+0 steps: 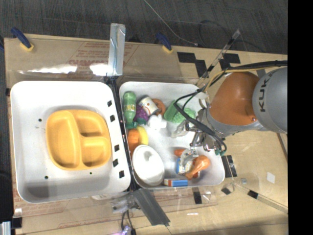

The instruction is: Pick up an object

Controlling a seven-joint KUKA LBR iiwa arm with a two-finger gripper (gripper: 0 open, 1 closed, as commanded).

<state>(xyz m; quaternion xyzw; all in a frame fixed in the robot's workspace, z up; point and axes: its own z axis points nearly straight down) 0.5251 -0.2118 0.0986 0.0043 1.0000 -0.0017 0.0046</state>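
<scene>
Starting at the far left: the left bin holds a yellow divided tray, three compartments, sitting square in the middle of the white floor. A strip of black tape marks runs down the seam between the two bins, and a shiny silver strip stands up at the back, right above that seam.

Now into the right bin, and it's crowded! Along its left wall, a green bottle lies lengthwise, with an orange piece and a small yellow piece just below it. In the near left corner, a white bowl-like object (the biggest thing in this bin). Beside the green bottle, a purple item and a white cylinder with a brown label are bunched together, touching. Further along, a green leafy-looking toy sits near the back wall. At the front edge, a small blue and red bar lies flat.

And here's the action: the gripper is down low in the right half of this bin, cables looping over it, right above an orange and white toy near the front right corner. Whether the jaws are apart or together, I can't tell; they're lost in the clutter. The grey arm with its orange band comes in from the right.
</scene>
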